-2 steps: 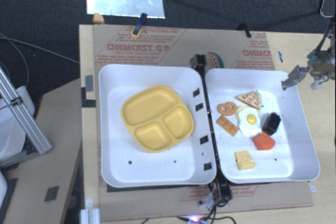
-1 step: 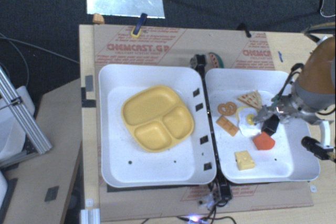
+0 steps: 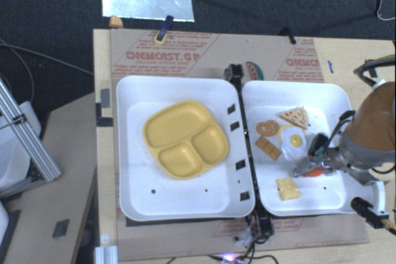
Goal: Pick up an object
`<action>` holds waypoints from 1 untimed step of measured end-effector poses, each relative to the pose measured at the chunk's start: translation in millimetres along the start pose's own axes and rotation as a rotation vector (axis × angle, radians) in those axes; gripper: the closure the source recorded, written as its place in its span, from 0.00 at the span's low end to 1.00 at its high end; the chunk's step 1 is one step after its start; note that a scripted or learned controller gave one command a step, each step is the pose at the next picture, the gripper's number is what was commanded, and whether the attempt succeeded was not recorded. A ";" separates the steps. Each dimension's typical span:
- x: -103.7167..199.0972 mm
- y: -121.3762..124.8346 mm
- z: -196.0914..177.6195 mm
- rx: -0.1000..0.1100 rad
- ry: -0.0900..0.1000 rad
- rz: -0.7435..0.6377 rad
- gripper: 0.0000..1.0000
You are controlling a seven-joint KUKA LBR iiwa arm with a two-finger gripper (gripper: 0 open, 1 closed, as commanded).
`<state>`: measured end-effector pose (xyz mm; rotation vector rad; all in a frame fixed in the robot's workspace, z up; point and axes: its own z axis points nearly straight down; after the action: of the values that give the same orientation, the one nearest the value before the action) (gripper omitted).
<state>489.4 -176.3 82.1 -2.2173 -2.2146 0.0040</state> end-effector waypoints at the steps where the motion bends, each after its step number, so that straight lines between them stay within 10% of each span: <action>1: 88.7 72.1 -3.1 -0.014 -0.001 -0.015 0.00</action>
<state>561.6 -87.7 85.0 -2.2084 -2.2385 -0.0110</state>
